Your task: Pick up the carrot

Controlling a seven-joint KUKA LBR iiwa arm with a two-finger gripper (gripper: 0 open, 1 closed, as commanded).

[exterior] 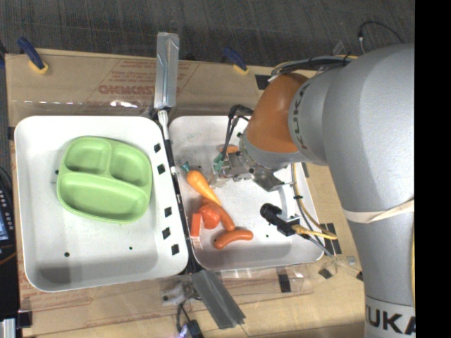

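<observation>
Okay, biggest first: grey arm [366, 118] comes in from the right and covers much of that side of the view, with its orange band [275, 115] above the right bin [310, 258]. Left bin [35, 210] and right bin sit side by side on a brown cardboard-covered bench [84, 76], touching along a shared middle edge. A green divided plate [106, 178] lies flat in the upper half of the left bin (three compartments, nothing in them).

The gripper [224, 166] is down inside the right bin, in its upper middle part. Whether it is clenched or released cannot be told; the tip is dark and cluttered at this angle. Nothing is visibly held in it.

The carrot [200, 184] lies on the floor of the right bin, near its left wall, just beside the gripper on the lower left. It is slanted, with the thick end at the upper left and the tip pointing to the lower right. Contact with the gripper: cannot tell.

Below the carrot is a red-orange curved piece [211, 215], close to the carrot's tip. A small orange block [196, 224] sits just left of it. A sausage-shaped orange piece [233, 237] lies lowest, near the bin's front wall.
</observation>
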